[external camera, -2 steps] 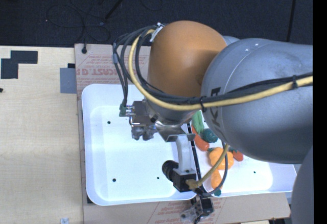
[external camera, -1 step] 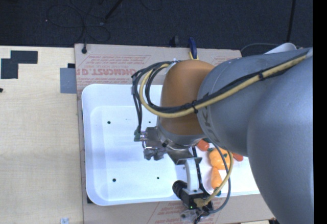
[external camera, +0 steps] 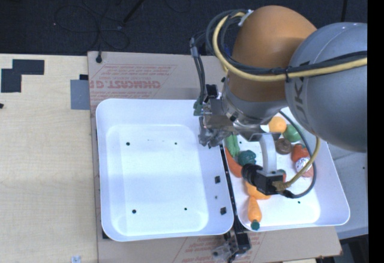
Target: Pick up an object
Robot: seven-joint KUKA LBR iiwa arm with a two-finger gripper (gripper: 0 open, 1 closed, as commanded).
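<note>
Two shallow white bins, smooth plastic w/ rounded corners, sit side by side on a brown cardboard sheet (external camera: 138,78) w/ red print, on a pale wood-grain bench (external camera: 42,166). Left bin (external camera: 156,172): flat floor w/ a few small dark dots. Right bin (external camera: 312,208) holds a cluster of small toy-like items: a tapered orange carrot-shaped toy (external camera: 255,209) w/ teal tip near the front rim, a green piece (external camera: 233,148) and teal piece (external camera: 247,158) close together near the bin's left wall, and a yellow-orange piece (external camera: 277,125), brown round piece (external camera: 282,146) and red-and-white piece (external camera: 302,163) further right. Bulky arm (external camera: 324,87), grey shell w/ glossy orange dome, overhangs the bin's back half and hides part of the cluster. Gripper (external camera: 211,131), metallic, hangs over the seam btwn the bins, just left of the green piece and well apart from the carrot-shaped toy. Can't tell whether it's released or clenched
</note>
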